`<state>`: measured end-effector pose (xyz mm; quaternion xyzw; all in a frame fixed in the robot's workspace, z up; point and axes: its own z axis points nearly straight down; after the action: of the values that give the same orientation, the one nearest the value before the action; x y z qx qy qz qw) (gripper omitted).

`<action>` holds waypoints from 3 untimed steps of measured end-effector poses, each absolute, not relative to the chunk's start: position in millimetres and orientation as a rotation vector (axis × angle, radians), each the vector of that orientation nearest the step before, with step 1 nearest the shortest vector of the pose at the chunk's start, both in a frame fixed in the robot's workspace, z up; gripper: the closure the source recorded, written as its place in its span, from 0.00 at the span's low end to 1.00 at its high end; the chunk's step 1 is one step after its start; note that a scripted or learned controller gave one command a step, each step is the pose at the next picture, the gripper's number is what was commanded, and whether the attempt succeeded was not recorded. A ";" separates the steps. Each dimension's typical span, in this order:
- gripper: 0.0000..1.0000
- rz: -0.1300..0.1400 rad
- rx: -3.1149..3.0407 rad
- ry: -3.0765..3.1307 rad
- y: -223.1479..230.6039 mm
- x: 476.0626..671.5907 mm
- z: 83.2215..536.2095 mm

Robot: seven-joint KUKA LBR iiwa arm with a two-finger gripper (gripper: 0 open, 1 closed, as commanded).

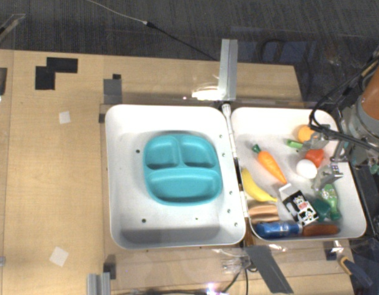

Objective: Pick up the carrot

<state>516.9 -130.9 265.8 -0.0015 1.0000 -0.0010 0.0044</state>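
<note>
**Approach step: the gripper is above the right bin, the carrot is not yet taken**

Camera view. The carrot (270, 164) lies in the right bin (356, 226), in its left half, tilted: the green top points to about 10 o'clock and the orange tip to about 4 o'clock. At 7 o'clock from it, just beside, lies a banana (257, 188). At 3 o'clock from the carrot there is a white egg-like ball (306, 169) with a red piece (314, 157) touching it from above. The gripper (327, 160) comes in from 3 o'clock and hangs over the right half of this bin, near the ball. Its two metal fingers seem spread apart and I see nothing between them, so I judge it as open and holding nothing. It is apart from the carrot, with the ball between them.

I judge that the task is in the approach step. The next move calls for a shift toward 9 o'clock, a turn of the wrist so the fingers close across the thin body, then a descent. The banana so near is a risk.

The left bin (115, 165) bears a teal divided plate (180, 168).

Writing: a small black and white box (300, 206) at 5 o'clock from the carrot carries print, but it is too small to read. No brand is readable.
</note>
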 end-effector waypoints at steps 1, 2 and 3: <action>0.00 0.004 0.605 3.082 -79.9 555.1 151.0; 0.00 0.004 0.820 3.015 -93.9 577.0 89.7; 0.00 0.007 1.416 2.791 -86.5 577.6 89.1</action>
<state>577.6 -86.5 89.1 0.4525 0.8917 0.0022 0.0061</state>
